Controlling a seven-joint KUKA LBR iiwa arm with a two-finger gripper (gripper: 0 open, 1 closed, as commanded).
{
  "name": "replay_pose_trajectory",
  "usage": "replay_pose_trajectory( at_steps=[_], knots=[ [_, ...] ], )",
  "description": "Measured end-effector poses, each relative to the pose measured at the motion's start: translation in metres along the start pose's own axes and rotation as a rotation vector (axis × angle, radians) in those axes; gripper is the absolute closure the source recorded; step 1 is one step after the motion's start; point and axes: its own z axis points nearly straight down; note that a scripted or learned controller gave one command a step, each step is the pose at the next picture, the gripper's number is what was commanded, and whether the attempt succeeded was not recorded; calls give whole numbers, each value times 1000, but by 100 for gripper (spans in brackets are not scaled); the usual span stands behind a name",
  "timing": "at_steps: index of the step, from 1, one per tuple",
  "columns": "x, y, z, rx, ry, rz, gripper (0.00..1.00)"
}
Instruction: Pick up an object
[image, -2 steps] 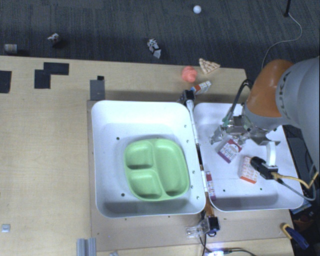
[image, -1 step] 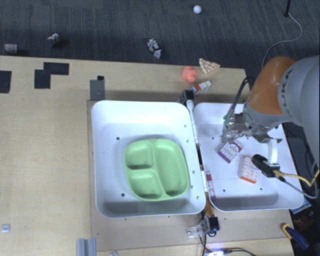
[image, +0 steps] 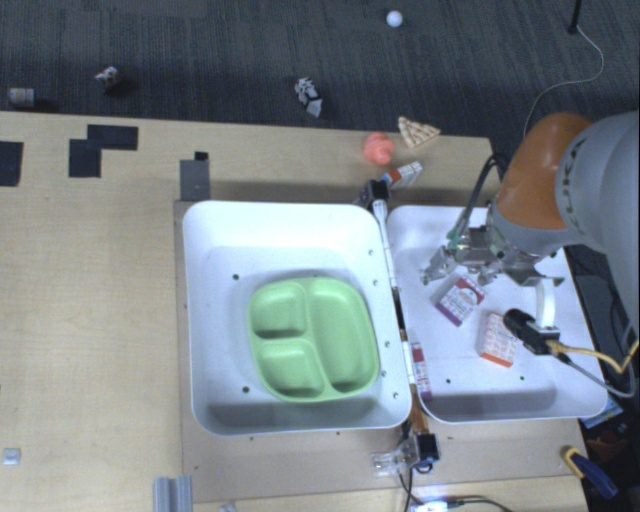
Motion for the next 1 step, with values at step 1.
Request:
replay_pose_trajectory(
  at_steps=[1],
  knots=[
    [-7,37,47,20,5,4,0]
  ],
)
